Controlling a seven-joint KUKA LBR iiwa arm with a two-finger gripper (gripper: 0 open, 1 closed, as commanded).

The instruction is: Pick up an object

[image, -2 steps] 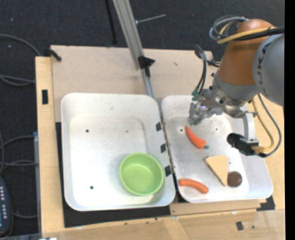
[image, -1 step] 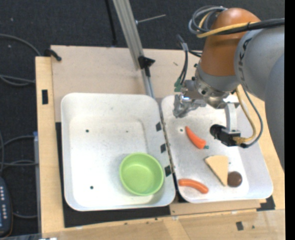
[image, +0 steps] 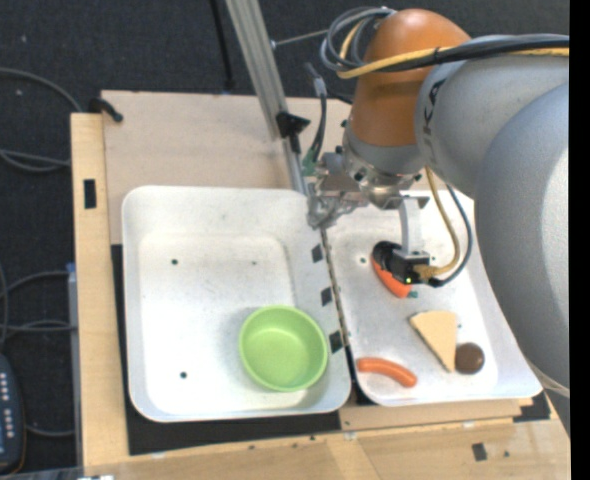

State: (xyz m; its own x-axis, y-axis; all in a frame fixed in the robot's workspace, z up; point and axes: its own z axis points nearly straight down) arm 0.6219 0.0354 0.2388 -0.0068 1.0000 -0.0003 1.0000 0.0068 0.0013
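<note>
Reaching in from the view's right, the big grey arm [image: 495, 118] hangs over the bench. Its gripper [image: 325, 206] sits above the top end of the wall where the two bins meet. I cannot tell if the gripper is open or shut, and I see nothing held in it.

Every place here is told from the gripper. One white bin [image: 140, 268] spreads out below it, toward the view's left. The other white bin [image: 370, 318] spreads out below it, toward the view's right. The green bowl [image: 283, 347] sits far below and a bit left, in the first bin.

The rest are in the second bin. The yellow wedge [image: 437, 335] is well below and to the right. The orange stick [image: 386, 370] is far below and a little right. A small red-orange piece [image: 386, 276] is nearest, just below and right, and partly hidden. The brown ball [image: 468, 357] is farthest, low and right.

I think the orange stick is the easy pick. It lies sideways across the view, so the gripper must go down, a little right, and pinch across its thin way.
</note>
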